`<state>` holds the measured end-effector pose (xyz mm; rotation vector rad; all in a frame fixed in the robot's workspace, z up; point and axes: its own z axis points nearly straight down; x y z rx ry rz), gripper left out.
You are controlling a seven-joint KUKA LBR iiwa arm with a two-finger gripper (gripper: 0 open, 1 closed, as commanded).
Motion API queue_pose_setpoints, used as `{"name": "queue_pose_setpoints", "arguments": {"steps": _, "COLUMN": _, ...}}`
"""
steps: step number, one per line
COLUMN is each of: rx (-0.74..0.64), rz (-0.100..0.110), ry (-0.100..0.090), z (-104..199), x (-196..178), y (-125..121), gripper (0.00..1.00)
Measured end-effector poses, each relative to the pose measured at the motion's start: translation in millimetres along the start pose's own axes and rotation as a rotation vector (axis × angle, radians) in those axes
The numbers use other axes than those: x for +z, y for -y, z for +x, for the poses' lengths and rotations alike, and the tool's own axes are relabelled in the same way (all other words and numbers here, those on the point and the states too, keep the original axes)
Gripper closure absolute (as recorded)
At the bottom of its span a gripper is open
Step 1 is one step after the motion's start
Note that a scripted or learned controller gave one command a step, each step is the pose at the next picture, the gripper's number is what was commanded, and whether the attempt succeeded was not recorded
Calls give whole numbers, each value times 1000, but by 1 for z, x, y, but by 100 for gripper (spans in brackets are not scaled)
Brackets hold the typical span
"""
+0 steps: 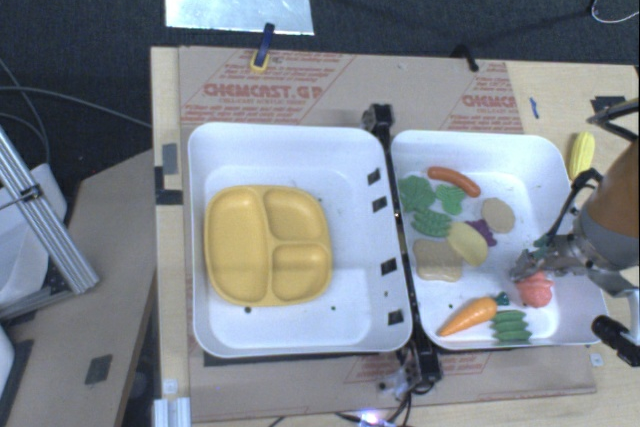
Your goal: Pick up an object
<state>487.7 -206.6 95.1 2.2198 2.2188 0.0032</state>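
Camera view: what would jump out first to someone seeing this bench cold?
The yellow divided tray sits alone in the left bin. The right bin is crowded with toy food: a sausage, a carrot, green pea pods. The gripper hangs low at that bin's right side, just above a red piece.

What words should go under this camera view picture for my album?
Robot tool hovers by a red toy among play food in the right bin; a yellow tray sits in the left bin.

bins (300,140) white | divided tray (268,245) yellow | carrot (468,315) orange w/ green top | sausage (455,180) red-orange | peas (510,326) green | corn (581,155) yellow | arm band (612,200) orange
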Motion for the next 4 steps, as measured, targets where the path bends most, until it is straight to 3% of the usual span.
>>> {"name": "queue_pose_setpoints", "arguments": {"steps": 1, "rx": -5, "rz": -3, "ry": 2, "z": 14, "x": 9, "y": -1, "gripper": 100}}
{"name": "queue_pose_setpoints", "arguments": {"steps": 2, "rx": -2, "rz": 1, "ry": 0, "z": 14, "x": 10, "y": 0, "gripper": 0}}
{"name": "queue_pose_setpoints", "arguments": {"steps": 4, "rx": -6, "rz": -3, "ry": 1, "z": 1, "x": -20, "y": -68, "gripper": 0}}
